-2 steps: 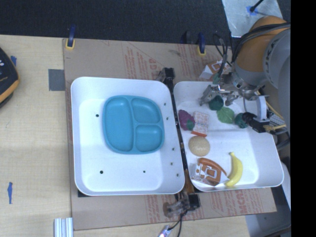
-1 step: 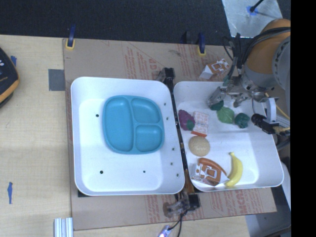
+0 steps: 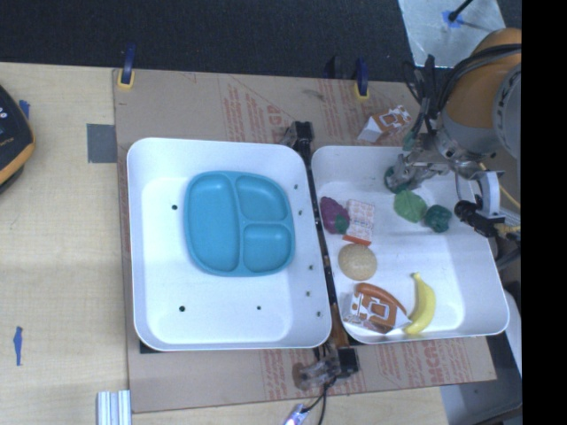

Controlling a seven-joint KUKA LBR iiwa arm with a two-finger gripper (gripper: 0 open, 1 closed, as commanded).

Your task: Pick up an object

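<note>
The right bin [image 3: 461,264] holds a purple piece [image 3: 333,213], a small white and red packet [image 3: 361,220], a round tan bun [image 3: 357,261], a red and white wrapped item [image 3: 375,306], a yellow banana [image 3: 423,305], a light green lump [image 3: 409,205] and a dark green lump [image 3: 438,218]. My gripper [image 3: 400,178] hangs over the bin's far right corner, just above and left of the light green lump. Nothing shows between its fingers.
The left bin [image 3: 151,264] carries a blue divided plate [image 3: 239,222]. A small wrapped snack [image 3: 387,124] lies on the cardboard behind the right bin. Clamps [image 3: 126,67] hold the cardboard's far edge. A dark device [image 3: 12,135] sits at the far left.
</note>
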